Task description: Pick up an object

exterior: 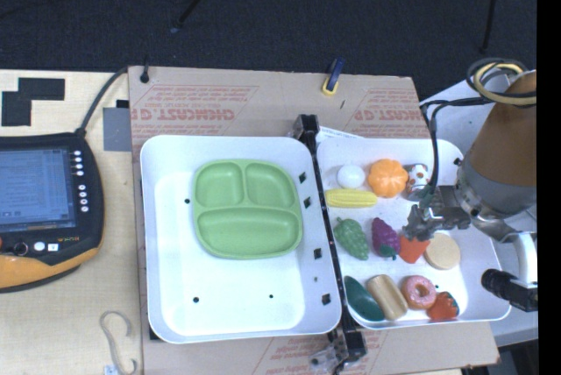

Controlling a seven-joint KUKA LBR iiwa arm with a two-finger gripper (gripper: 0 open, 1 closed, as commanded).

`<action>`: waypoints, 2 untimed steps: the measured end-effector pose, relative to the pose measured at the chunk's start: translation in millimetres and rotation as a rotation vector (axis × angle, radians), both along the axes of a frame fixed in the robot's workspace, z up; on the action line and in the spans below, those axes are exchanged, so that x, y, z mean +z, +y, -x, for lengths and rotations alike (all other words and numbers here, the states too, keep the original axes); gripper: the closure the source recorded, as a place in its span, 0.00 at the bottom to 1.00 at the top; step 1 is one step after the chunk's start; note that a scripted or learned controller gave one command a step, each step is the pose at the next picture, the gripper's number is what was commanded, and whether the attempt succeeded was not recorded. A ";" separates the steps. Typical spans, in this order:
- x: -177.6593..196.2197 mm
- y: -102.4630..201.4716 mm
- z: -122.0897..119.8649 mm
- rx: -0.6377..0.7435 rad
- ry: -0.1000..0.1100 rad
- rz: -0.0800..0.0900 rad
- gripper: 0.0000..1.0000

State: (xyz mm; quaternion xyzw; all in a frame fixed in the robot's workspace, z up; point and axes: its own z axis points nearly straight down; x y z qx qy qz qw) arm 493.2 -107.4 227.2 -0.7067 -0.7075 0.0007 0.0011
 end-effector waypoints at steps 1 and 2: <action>4.0 57.1 -6.5 0.005 0.003 -0.002 1.00; 2.6 101.5 -6.9 0.004 0.004 -0.002 1.00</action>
